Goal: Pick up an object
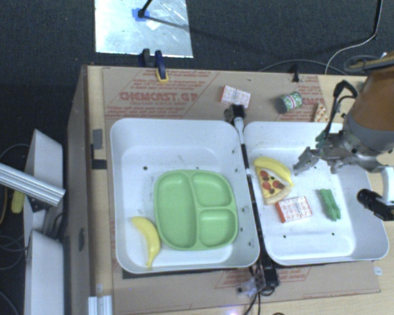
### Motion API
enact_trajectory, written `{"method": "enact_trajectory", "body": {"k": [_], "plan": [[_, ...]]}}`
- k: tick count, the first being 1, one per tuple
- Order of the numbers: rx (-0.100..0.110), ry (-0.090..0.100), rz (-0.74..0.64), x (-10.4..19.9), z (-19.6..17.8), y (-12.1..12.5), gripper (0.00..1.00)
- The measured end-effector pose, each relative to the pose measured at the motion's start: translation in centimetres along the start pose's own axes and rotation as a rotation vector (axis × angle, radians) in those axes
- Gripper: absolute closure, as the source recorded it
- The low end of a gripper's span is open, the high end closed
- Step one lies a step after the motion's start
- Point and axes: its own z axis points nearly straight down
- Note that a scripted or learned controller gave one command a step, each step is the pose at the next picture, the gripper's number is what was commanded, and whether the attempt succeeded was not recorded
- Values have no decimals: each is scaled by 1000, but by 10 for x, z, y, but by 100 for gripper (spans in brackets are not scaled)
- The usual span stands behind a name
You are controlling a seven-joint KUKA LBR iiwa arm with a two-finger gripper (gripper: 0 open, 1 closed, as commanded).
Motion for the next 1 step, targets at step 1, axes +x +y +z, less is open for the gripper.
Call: {"method": "enact_trajectory", "body": {"k": [1], "plan": [[-1, 0, 0, 35, 115, -6, 0]]}}
